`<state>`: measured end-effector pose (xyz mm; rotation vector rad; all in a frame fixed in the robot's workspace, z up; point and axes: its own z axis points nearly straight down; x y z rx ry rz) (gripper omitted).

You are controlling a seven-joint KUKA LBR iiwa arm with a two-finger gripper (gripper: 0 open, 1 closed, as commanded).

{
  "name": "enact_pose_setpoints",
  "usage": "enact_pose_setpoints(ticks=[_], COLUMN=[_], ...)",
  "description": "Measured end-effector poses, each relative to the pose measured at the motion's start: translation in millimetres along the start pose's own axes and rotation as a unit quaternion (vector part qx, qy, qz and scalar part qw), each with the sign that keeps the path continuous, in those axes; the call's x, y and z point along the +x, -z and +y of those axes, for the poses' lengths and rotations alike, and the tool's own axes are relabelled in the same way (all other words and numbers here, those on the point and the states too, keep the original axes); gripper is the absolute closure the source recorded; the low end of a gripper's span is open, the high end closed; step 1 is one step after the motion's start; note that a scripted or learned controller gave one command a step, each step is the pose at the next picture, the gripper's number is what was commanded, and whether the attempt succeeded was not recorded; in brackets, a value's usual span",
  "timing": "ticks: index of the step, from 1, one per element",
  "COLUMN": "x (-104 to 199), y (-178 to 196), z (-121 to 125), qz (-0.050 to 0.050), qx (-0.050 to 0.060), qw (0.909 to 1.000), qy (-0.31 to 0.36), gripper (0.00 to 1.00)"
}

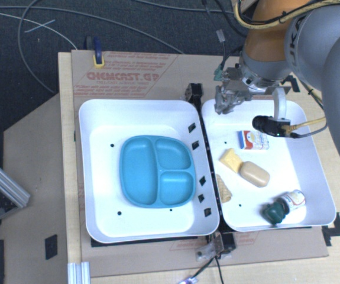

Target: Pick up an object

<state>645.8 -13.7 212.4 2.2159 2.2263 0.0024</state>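
Note:
My gripper (224, 103) hangs over the far left corner of the right bin (311, 158), above bare white floor and apart from every object. Nearer the front of that bin lie a small red, white and blue packet (252, 139), a yellow block (230, 160), a tan oval bar (255, 173) touching the block, a tan textured piece (223, 189) against the left wall, and a green and white bottle-like item (282, 207) at the front right. The left bin (93, 129) holds a blue divided plate (156, 171).
A black cylindrical part with a yellowish cable (271, 125) sticks out from the arm just right of the gripper, above the packet. A row of black clips (200, 158) marks the divider between the bins. Cardboard (128, 70) lies behind the bins.

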Motion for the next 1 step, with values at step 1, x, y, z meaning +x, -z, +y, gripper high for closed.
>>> enact_pose_setpoints(ticks=[1], x=[52.3], y=[-4.8], z=[-2.5], qz=[0.000], qx=[0.002], qw=[1.0000], qy=[-0.002], gripper=[1.00])
